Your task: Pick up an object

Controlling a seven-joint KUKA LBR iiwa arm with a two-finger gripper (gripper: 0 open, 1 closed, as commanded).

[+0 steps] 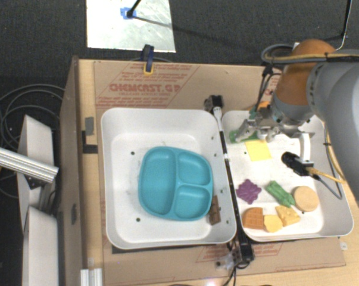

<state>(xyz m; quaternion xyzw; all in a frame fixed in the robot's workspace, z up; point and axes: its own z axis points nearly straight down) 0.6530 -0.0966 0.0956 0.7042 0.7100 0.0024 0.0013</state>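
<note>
While the arm [340,94] reaches in from the right, its gripper [258,131] sits low over the far left part of the right bin [340,219]. Open or closed: cannot tell from this angle, and nothing is seen held.

Right bin, contents:
- yellow square [258,151], flat on the floor, just on the near side of the gripper and close to it; touching or not, unclear.
- small green piece [233,136], at the gripper's left, close by the bin's left wall.
- purple piece [248,190], nearer the front, left of centre.
- green oblong [279,193], to the right of the purple piece, lying at a slant.
- tan disc [305,198], just right of the green oblong.
- orange waffle [253,218], at the front, below the purple piece.
- yellow wedges [273,223], beside the waffle on its right, running up toward the tan disc.

Left bin [116,159]:
- blue divided plate [175,182], three compartments, lying near the middle, toward the right and front.
- brown piece [215,210], against the bin's right wall, just beside the plate's front right edge.

All loose pieces in the right bin rest on its floor, well clear of the left bin.
</note>
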